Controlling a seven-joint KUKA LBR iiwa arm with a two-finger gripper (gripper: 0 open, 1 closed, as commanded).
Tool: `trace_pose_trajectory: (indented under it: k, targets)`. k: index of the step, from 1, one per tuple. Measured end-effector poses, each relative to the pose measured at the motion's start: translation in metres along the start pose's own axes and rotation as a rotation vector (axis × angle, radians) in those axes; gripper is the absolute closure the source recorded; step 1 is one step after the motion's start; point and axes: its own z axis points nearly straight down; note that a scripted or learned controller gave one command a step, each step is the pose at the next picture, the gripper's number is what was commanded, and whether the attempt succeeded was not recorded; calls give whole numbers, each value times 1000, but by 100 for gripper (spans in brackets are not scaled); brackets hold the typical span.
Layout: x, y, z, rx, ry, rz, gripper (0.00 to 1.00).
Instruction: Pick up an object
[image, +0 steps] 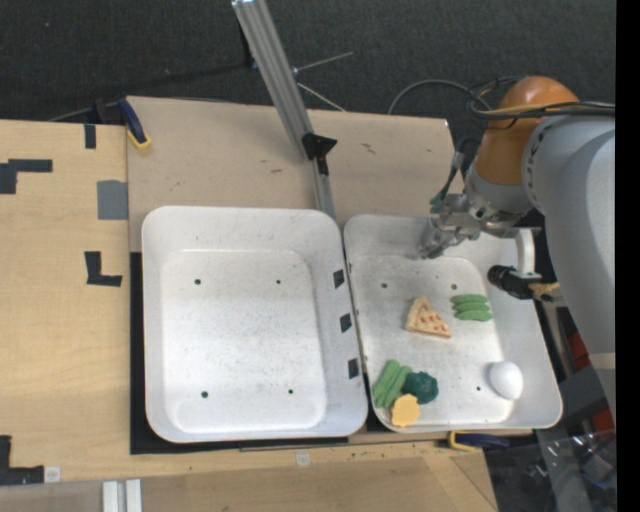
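The right bin (380, 300) holds a pizza-slice toy (428, 319) near its middle and a green pea pod (471, 307) just right of it. Along its front lie a green vegetable (391, 381), a dark green piece (421, 386), a yellow piece (405, 410) and a white egg (505, 379). My gripper (436, 244) hangs over the far edge of the right bin, well behind the pizza slice. Nothing shows between its fingers.
The left bin (160, 300) sits beside the right one. A slanted metal pole (285, 90) stands behind the bins. The arm comes in from the right over the right bin's far corner.
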Motion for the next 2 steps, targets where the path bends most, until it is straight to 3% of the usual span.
trace_pose_trajectory:
  k: [1, 2]
  targets:
    - [7, -5, -59, -24, 0, -1, 100]
    - [10, 4, -107, -24, 0, -2, 100]
